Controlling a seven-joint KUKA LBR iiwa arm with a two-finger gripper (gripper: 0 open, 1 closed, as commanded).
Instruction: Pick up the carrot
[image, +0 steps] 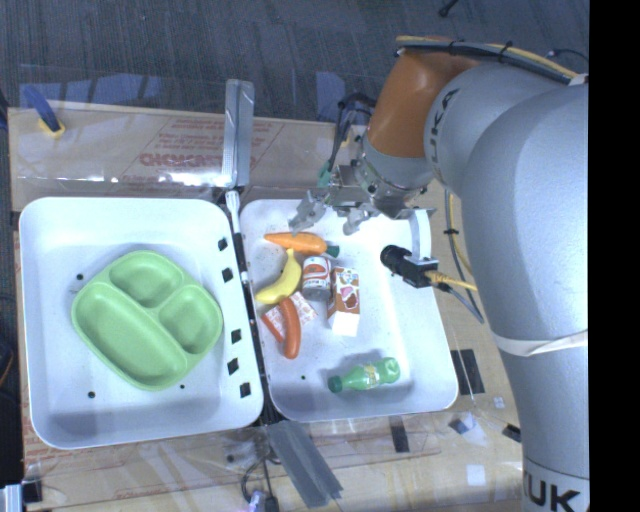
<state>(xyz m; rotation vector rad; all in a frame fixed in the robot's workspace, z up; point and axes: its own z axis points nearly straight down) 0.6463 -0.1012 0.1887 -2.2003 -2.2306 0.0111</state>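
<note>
Carrot (295, 241): orange, tapered, lying flat at twelve o'clock in the right bin (420, 385), tip toward three o'clock, just above the banana (281, 283) and a small can (316, 274). Likely light, rigid and smooth, probably a toy; best taken across its thick middle. Hand (335, 205) hovers just above it, fingers apart, holding nothing.
</note>
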